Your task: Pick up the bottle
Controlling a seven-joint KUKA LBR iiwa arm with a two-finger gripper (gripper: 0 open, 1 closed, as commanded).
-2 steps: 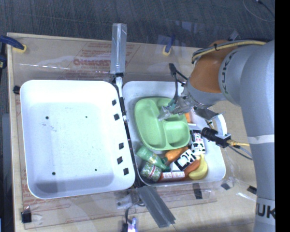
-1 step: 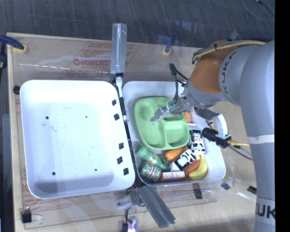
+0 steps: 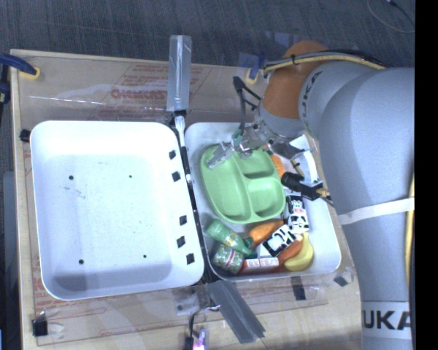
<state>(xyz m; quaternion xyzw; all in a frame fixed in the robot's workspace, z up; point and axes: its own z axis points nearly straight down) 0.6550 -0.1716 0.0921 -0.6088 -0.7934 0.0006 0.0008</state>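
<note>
wooden counter seen from above at a slant, bearing two shallow white bins side by side. the left bin has a bare white floor with a few dark specks. the right bin is crowded with small things. largest among them is a green divided tray, lying tilted across the bin's middle. the bottle, green and lying on its side, rests at the near left corner of the right bin, just beside the tray's lower edge; a second green-and-patterned piece lies touching it on the near side. to the right of the bottle lie an orange carrot-shaped thing, a black-and-white patterned item and a yellow-orange fruit shape, all close together along the near wall. the grey arm with its orange band reaches in from the right. the gripper sits at the far end of the right bin, over the tray's upper rim, well apart from the bottle. whether the fingers are open or closed cannot be told from here; nothing is seen between them.
</note>
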